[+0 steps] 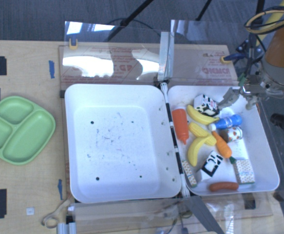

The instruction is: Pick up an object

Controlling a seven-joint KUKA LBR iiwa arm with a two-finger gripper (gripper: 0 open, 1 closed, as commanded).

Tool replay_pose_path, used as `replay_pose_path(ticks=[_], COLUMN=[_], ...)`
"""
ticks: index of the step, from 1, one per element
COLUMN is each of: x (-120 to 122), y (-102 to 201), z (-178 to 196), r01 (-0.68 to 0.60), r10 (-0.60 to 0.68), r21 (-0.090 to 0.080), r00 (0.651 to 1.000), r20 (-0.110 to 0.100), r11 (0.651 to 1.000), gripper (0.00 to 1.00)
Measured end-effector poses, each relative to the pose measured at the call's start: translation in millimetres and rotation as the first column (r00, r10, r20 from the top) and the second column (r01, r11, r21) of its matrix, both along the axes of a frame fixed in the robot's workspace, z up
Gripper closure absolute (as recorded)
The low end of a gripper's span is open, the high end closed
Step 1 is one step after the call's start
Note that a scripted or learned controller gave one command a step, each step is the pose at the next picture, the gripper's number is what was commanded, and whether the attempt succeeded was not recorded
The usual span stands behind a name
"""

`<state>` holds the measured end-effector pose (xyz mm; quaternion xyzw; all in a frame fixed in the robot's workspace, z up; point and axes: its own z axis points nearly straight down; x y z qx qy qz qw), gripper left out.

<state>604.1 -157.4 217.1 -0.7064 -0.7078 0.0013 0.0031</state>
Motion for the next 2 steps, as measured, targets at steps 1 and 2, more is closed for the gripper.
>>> replay_pose_path(ticks=[1,2], x=[-3,-25], y=[42,32], z=[-103,-115], r01=[-0.094,-0.186], r10=[0.094,0.186], r21=[-0.001,-0.007], r00=[0.996,0.982], r20=[0.002,0.043], r11=[0.996,0.983], gripper=[0.00,0.00])
